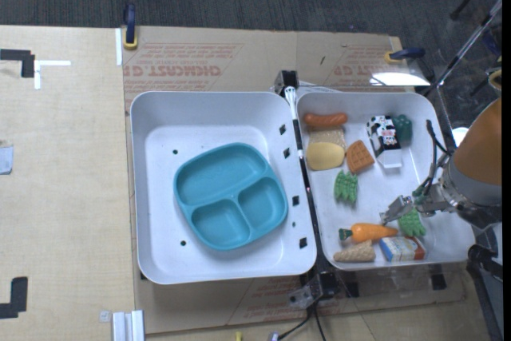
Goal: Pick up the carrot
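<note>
My hand point(409, 206) is low in the right bin point(415, 104), toward its near right part, with my arm coming in from the right over the bin's edge. I cannot tell from this angle how my fingers are set. The carrot point(372, 232) lies on the bin floor just to the near left of my hand, on its side, its orange body pointing right and its green top at the left end. Nothing shows it between my fingers.

A small green leafy piece point(413, 224) sits right below my hand, just beside the carrot's right end. Nearer than the carrot, against the near wall, lie a beige bread-like piece point(354, 253) and a small blue and white pack point(402, 250). Farther into the bin are a sausage point(325, 120), a pale yellow round piece point(325, 156), an orange waffle-like wedge point(359, 156), another green leafy piece point(346, 187) and a black and white toy point(384, 132).

The left bin point(152, 196) holds a blue divided plate point(230, 195).
</note>
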You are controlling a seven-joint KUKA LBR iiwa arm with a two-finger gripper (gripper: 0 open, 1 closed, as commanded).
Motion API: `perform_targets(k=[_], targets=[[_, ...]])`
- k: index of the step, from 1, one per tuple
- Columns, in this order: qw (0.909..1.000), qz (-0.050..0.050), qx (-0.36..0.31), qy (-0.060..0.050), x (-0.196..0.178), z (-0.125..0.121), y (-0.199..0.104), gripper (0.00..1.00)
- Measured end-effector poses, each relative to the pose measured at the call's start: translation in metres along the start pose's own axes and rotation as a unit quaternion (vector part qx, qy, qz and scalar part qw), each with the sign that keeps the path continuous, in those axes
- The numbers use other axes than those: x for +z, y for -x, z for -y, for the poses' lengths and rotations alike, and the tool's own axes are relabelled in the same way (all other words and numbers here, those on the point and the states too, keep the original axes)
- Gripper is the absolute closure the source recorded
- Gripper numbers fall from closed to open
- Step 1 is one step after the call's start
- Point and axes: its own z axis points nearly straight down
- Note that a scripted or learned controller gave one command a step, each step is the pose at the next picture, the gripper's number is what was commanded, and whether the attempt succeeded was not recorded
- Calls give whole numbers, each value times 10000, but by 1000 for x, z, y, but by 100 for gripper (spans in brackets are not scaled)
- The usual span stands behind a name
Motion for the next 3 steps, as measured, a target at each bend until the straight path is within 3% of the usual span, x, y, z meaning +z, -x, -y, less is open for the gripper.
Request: perform_targets(k=[1, 2, 3], targets=[[9941, -7, 1086, -8, 0, -7, -57, 0], [9998, 8, 177, 6, -100, -18, -132, 0], [9859, 21, 1671, -4, -130, -132, -92, 0]])
